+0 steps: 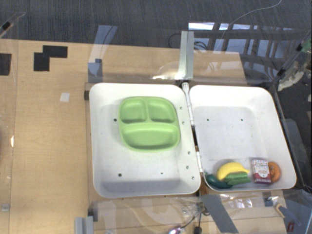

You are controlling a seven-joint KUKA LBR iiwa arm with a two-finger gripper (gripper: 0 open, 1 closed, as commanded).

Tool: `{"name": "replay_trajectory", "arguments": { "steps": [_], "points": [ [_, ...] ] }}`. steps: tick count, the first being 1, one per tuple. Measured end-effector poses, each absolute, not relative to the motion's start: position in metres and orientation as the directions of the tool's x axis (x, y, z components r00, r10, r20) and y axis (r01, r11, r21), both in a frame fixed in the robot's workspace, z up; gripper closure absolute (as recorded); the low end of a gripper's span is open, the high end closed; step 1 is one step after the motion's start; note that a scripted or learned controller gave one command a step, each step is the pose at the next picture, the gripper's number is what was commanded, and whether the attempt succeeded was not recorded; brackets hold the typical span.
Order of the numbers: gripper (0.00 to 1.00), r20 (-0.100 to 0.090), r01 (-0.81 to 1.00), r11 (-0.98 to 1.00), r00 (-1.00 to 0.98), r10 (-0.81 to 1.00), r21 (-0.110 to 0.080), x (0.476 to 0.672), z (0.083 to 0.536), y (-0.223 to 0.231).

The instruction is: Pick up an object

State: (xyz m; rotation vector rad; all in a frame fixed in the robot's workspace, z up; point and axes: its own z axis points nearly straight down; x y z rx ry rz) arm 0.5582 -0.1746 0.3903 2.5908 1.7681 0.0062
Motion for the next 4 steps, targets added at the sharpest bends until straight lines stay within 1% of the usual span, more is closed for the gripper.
{"name": "replay_trajectory", "arguments": {
  "steps": [1, 2, 3, 4],
  "points": [
    [0.0, 0.0, 0.862, -0.507, 0.507, 0.862, 0.003, 0.544, 0.321, -0.185],
    [1.0, 0.001, 0.866, -0.5, 0.5, 0.866, 0.007, 0.546, 0.333, -0.184],
    [1.0, 0.001, 0.734, -0.68, 0.68, 0.734, 0.001, 0.496, 0.226, -0.172],
    [1.0, 0.008, 0.651, -0.759, 0.759, 0.651, 0.008, 0.495, 0.099, -0.163]
  ]
}}
